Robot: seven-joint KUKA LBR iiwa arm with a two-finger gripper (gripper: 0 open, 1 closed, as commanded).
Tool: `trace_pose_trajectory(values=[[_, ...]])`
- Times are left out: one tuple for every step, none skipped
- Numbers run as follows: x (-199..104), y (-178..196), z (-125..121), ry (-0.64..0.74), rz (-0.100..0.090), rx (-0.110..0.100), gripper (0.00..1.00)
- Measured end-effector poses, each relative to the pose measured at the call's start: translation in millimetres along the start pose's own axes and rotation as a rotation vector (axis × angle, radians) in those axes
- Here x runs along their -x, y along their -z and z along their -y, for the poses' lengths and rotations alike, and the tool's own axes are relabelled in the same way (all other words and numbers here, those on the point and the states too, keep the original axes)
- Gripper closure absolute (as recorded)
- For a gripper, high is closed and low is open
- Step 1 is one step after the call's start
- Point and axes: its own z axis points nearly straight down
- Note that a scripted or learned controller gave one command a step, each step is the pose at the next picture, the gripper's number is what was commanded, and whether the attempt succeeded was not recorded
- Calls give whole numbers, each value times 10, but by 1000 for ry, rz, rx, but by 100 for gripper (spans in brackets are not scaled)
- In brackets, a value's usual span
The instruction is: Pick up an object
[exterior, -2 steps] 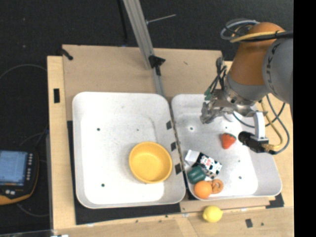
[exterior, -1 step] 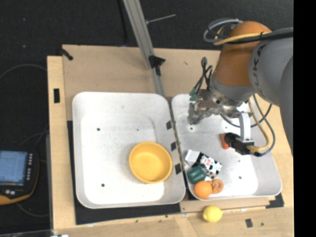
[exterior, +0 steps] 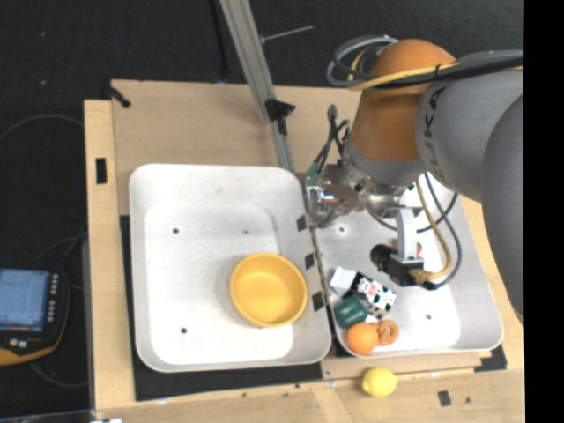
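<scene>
Plywood-coloured tabletop (exterior: 194, 122) carries two shallow white bins side by side, and off its left edge, on the dark floor, lies a handheld pendant (exterior: 31, 311) with a glowing blue screen and an orange rim. The left bin (exterior: 176, 201), smooth matte plastic with rounded corners, holds a round yellow bowl (exterior: 268, 288), glossy and upright, near its right wall. A slim metal rail (exterior: 256, 69) slants down from the top edge toward the seam between the bins. The right bin (exterior: 449, 315) holds a tight cluster in its near left corner: a small white block (exterior: 342, 280), a dark green rounded piece (exterior: 349, 309), a white piece with black spots (exterior: 379, 298), and a round orange fruit (exterior: 361, 337) touching a smaller orange lump (exterior: 388, 330). A round yellow lemon-like fruit (exterior: 379, 382) sits on the tabletop just outside the bin's front rim. Above the right bin hangs the grey arm (exterior: 476, 122) with its bulbous orange band; the jaws of the gripper (exterior: 328, 199) sit near the bin's left wall, well apart from the cluster, and whether they are open or closed cannot be told.
</scene>
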Motion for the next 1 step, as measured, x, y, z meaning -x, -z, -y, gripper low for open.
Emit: trace_pose_trajectory(values=[[-560, 69, 116, 0, 0, -1, 100]])
